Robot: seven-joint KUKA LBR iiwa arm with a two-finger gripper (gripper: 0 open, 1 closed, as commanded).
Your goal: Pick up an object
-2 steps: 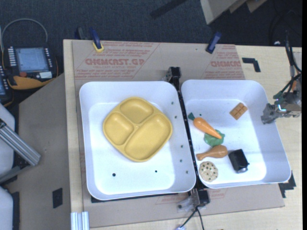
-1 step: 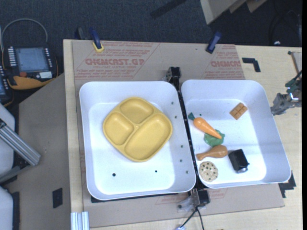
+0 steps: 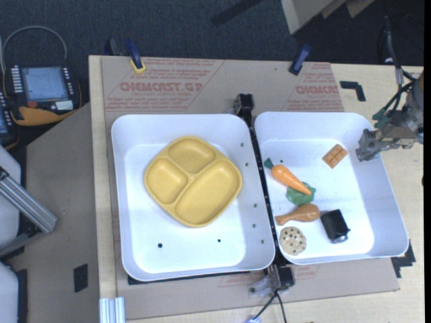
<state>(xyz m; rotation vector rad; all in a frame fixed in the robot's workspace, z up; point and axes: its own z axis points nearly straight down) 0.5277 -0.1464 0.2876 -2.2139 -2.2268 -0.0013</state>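
Overhead slanted view of a surface (image 3: 101, 180) carrying two shallow white bins side by side. The left bin (image 3: 128, 200) holds a yellow divided plate (image 3: 193, 180). The right bin (image 3: 384, 207) holds the things to choose from: a small brown block (image 3: 334, 156) near its upper right, an orange carrot (image 3: 291, 179) lying slantwise beside a green leafy piece (image 3: 298, 194), a tan drumstick (image 3: 300, 214), a round speckled cookie (image 3: 292, 240) close to the front wall, and a black box (image 3: 335, 225). The gripper (image 3: 369, 147) hangs at the right bin's right rim, near the brown block and well apart from the rest; whether it is spread or pressed together cannot be told, and nothing is seen in it. Risks, as a judgement: coming down so close to the rim it could strike the wall; the carrot, leaf and drumstick sit crowded, so a grab there may nudge neighbours or catch two; the flat cookie may slip free
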